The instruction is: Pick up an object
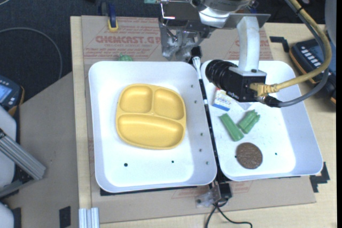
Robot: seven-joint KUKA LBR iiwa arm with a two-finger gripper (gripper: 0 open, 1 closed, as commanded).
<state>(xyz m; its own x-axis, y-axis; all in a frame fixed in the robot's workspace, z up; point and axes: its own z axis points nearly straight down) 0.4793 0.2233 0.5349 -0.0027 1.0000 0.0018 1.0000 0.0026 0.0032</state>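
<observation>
Faintly, red lettering reading "CHEMCAST" runs along the brown board's point(133, 37) far edge. Two green cylinders point(240, 124) lie mid right white bin point(299, 131), long axes diagonal, forming a V. Gripper point(181, 46) hangs beyond the bins.

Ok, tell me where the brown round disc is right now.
The brown round disc lies in the right-hand bin, near its front edge, just below the two green pieces in the camera view.

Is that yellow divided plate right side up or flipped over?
Right side up: the yellow plate shows its three hollow compartments facing upward, lying flat in the left bin.
</observation>
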